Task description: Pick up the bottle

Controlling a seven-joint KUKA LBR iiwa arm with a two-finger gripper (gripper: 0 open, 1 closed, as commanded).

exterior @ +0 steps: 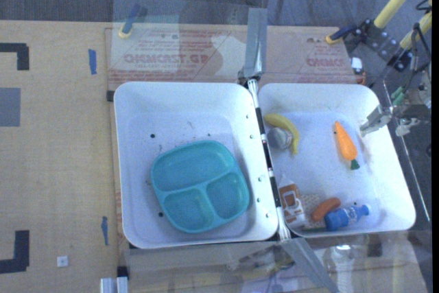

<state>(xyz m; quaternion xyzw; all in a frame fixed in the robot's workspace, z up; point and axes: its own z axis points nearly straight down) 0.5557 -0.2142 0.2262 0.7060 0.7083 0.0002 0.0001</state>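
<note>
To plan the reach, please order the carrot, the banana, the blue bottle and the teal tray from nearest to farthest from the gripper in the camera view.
From the gripper, at the right bin's right edge:
1. carrot, upper right of the right bin.
2. banana and blue bottle, too close to call; banana upper left, bottle at the near edge.
3. teal tray, in the left bin.

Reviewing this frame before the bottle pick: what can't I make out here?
- gripper: small against clutter at the right bin's rim; open or shut unclear.
- bottle: partly covered by the orange sausage-shaped item; label unreadable.
- grey object under the banana: too blurred to identify.
</note>
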